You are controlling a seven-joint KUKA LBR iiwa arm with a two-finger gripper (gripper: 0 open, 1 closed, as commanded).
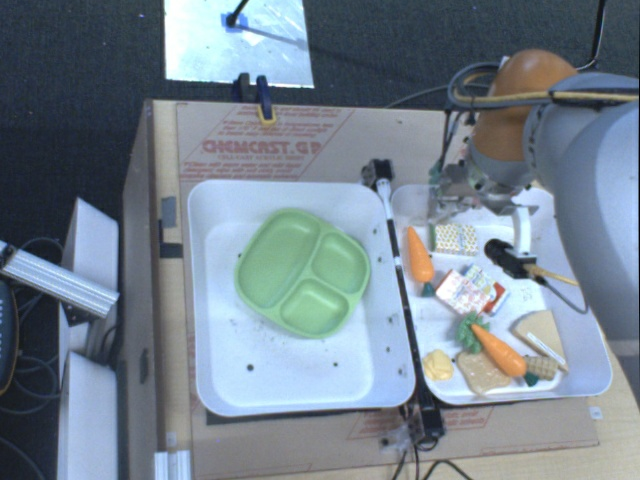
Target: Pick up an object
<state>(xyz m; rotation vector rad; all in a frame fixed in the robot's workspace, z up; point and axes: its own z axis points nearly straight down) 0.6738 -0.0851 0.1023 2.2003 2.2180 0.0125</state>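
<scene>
My gripper (446, 211) hangs over the far end of the right bin (592, 366), below the orange-banded wrist. Just under it lies a white dotted block (456, 238). An orange carrot (419, 255) lies to the block's left, along the bin's wall. A red-and-white packet (468, 291) sits a little nearer the front. At the front of the bin are a second carrot with a green top (496, 349), a small yellow piece (437, 365), a tan bread slice (481, 372) and a pale wedge (541, 332). I see nothing held in the gripper.
The left bin (220, 368) holds a green divided plate (304, 273). A black divider rail (396, 268) runs between the two bins. The grey arm covers the right bin's far right corner.
</scene>
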